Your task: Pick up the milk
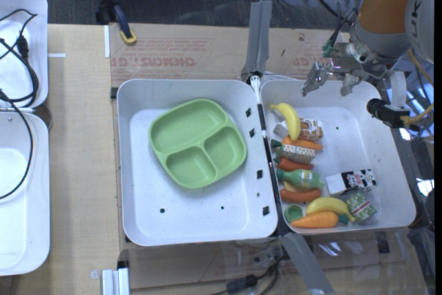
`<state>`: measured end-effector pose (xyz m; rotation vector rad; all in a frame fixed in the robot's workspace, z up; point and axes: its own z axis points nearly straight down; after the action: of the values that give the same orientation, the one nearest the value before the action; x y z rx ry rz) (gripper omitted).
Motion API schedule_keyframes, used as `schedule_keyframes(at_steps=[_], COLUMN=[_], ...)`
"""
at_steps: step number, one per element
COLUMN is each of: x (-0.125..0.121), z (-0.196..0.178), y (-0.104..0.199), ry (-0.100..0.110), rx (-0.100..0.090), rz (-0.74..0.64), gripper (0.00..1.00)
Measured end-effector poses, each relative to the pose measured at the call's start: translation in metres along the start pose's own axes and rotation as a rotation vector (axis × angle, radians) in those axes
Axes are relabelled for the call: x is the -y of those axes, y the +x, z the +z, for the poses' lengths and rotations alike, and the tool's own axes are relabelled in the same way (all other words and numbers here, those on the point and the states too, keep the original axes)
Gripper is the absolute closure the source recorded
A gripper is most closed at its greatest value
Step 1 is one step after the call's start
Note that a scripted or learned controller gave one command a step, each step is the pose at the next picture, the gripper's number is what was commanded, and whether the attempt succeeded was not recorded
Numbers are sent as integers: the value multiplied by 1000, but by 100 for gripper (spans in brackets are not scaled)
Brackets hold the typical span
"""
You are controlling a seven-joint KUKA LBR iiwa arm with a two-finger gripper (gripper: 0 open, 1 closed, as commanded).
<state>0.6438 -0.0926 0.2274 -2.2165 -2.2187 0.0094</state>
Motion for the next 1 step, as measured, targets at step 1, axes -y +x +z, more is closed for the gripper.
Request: schedule_keyframes(at_steps=[1], x=[37], z=[112], y=[-41], ry=[-19], rx=[4], rz=[-155], gripper=[0])
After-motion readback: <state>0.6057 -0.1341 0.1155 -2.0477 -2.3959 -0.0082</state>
